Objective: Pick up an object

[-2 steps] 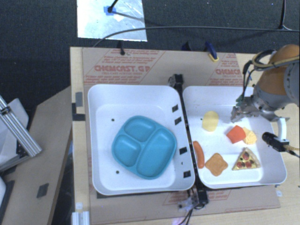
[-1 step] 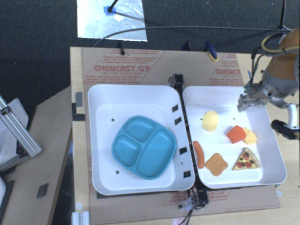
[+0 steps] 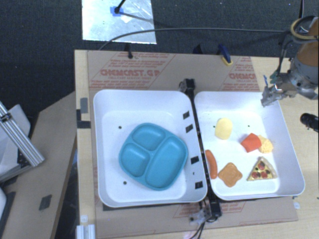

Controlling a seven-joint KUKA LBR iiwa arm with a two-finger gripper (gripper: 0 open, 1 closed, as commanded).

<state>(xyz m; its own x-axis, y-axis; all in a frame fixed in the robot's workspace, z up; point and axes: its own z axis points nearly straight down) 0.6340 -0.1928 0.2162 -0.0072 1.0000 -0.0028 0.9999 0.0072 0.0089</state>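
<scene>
White plastic bins are sitting side by side on the counter. The left bin is holding a blue divided plate, while the right bin is carrying the toy food. The pieces are lying loose and mostly apart, which is probably leaving room for jaws to come down around any one of them.

The arm is hanging over the far right corner of the right bin, and its gripper is hovering just above the rim with nothing in it. Whether the jaws are spread or pressed together, I cannot tell.

A pale yellow rounded piece is lying nearest the gripper, towards the bin's far side, smooth and lemon-like. An orange-red wedge is touching a small yellow lump; a red sausage, a brown toast-like piece and a pizza slice are lining the near edge.
</scene>
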